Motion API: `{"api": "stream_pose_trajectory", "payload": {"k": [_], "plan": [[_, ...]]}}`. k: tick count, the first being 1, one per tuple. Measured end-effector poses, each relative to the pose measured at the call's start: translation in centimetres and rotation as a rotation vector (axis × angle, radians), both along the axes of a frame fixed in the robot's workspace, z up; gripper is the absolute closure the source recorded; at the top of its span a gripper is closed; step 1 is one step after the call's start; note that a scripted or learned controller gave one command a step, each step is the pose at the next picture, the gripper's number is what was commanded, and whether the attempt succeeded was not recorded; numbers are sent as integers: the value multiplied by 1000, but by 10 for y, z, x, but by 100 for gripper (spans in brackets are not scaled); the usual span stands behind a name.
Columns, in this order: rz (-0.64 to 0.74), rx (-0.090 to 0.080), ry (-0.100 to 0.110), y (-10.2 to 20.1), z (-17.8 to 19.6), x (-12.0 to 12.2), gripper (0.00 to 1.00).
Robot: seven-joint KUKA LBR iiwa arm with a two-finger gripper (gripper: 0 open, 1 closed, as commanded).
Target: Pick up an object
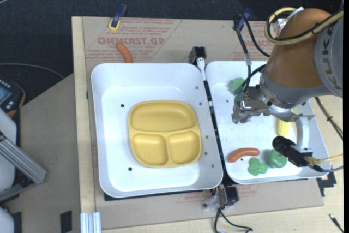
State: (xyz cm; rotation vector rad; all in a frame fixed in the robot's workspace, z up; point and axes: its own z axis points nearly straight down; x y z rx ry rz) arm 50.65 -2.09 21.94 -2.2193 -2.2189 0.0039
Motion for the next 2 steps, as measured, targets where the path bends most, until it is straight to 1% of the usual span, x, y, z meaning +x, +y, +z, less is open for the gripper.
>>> {"api": "stream_pose_trajectory", "payload": {"k": [1, 2], "plan": [[2, 0, -6, 8, 13, -1, 100], [-1, -1, -2, -4, 8, -2, 100]]}}
